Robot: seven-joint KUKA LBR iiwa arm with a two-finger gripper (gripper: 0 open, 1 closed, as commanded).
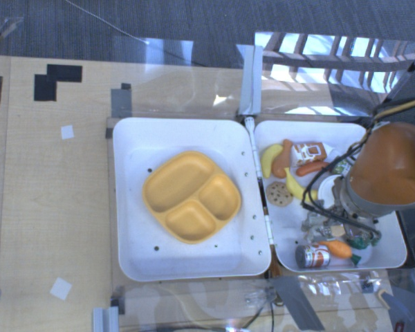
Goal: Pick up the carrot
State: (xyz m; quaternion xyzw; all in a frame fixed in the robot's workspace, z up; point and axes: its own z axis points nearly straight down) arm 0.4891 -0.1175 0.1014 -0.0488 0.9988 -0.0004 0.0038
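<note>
The carrot (338, 249) is a small orange piece with a green tip, lying near the front edge of the right bin (395, 254) beside a small can (312, 257). My gripper (330, 228) hangs just above and behind the carrot, low in the bin, under the orange band of the arm (391, 164). Its metal fingers are tangled in view with cables and the items below, and the carrot lies apart from them on the bin floor.
The right bin also holds a banana (270, 159), a hot dog (283, 159), a cookie (279, 195), a small snack box (308, 152) and another sausage (311, 168). The left bin (131, 185) holds a yellow divided plate (191, 196).
</note>
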